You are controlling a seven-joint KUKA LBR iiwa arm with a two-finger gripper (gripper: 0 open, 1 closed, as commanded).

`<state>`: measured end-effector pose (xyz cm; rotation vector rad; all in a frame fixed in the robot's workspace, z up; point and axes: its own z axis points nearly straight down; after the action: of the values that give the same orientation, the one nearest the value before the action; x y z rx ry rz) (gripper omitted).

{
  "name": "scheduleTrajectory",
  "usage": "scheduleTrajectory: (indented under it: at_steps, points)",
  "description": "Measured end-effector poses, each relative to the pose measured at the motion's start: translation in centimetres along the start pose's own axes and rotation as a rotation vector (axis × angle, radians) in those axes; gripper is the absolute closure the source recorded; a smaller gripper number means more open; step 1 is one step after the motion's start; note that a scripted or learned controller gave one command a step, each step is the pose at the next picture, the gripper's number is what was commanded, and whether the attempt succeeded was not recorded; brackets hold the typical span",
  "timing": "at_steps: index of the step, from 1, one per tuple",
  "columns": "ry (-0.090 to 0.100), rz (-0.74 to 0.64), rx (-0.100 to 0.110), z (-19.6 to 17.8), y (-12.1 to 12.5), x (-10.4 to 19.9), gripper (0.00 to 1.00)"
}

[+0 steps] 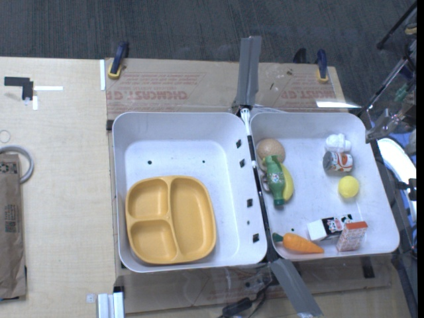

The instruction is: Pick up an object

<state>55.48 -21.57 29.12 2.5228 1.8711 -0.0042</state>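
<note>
Reading the bench left to right, I am seeing the yellow divided plate lying in the left bin. The right bin is holding a green-and-yellow bottle, a carrot and a yellow ball. I am choosing the yellow ball because it is sitting apart from its neighbours, and I judge that a straight-down, centred descent is suiting it best, since it may roll. I cannot tell the claw's state or its offset from the ball; per the rig, it is reaching in from the ball's right.
</note>
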Motion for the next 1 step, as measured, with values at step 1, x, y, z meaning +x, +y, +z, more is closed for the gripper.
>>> scheduleTrajectory:
  at_steps: [1]
  points:
    - [0.000, -0.053, -0.001, -7.71, 7.66, 2.33, 0.00]
